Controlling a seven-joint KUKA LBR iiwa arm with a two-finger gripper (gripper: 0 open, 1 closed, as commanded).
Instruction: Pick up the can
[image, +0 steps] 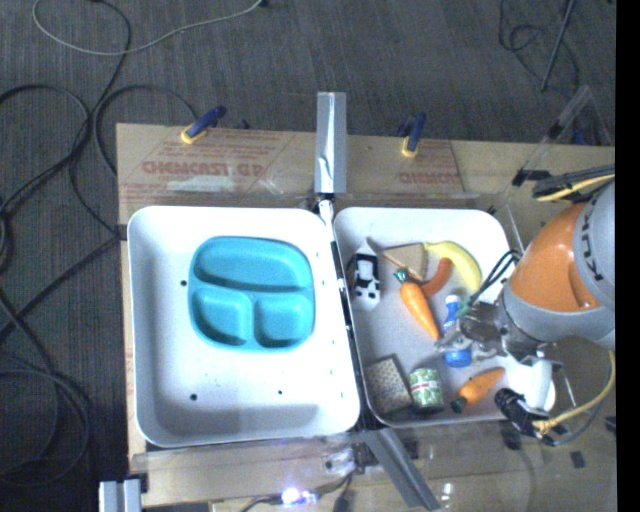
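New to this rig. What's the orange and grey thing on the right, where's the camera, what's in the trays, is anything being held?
The orange and grey thing is a robot arm reaching in from the right. One fixed camera looks down on the bench at a slant. Two shallow white bins sit side by side. The left bin holds a blue three-compartment tray. The right bin holds a small green-labelled can near its front edge, two orange toy carrots, a yellow banana, a black-and-white toy cow, a brown textured pad and a few small bits. The arm's claw hangs over the right bin, beyond the can; whether it grips anything is not clear.
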